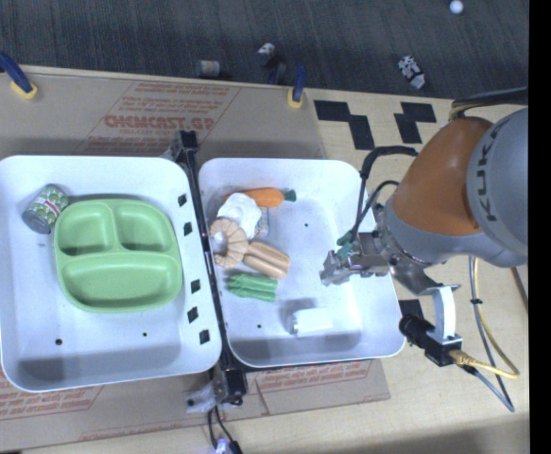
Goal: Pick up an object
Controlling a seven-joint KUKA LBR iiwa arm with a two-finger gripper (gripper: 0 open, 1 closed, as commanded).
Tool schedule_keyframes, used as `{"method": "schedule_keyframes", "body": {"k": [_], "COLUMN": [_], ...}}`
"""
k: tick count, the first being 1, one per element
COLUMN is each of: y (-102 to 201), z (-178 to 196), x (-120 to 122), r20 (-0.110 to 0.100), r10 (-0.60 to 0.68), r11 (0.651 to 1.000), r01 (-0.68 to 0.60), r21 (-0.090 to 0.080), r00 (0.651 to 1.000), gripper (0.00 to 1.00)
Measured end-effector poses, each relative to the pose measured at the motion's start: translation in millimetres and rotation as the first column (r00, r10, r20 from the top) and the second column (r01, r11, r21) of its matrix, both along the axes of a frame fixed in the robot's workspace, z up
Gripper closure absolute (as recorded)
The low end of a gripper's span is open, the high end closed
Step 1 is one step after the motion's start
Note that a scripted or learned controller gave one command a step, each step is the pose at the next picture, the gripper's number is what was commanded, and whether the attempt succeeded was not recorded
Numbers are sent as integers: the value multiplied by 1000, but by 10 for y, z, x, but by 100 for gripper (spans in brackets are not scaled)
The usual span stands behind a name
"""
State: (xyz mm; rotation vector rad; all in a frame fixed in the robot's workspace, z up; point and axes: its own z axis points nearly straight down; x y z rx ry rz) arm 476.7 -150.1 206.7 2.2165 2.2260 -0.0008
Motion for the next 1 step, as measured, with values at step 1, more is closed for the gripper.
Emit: {"method": "schedule_keyframes", "body": {"k": [1], "y": [-577], "z": [-138], "x": [-3], "r20": [0], "r10": [-1], "r11": [1000], "r01": [1], "r21": [0], "r00": [1000], "gripper": [100]}}
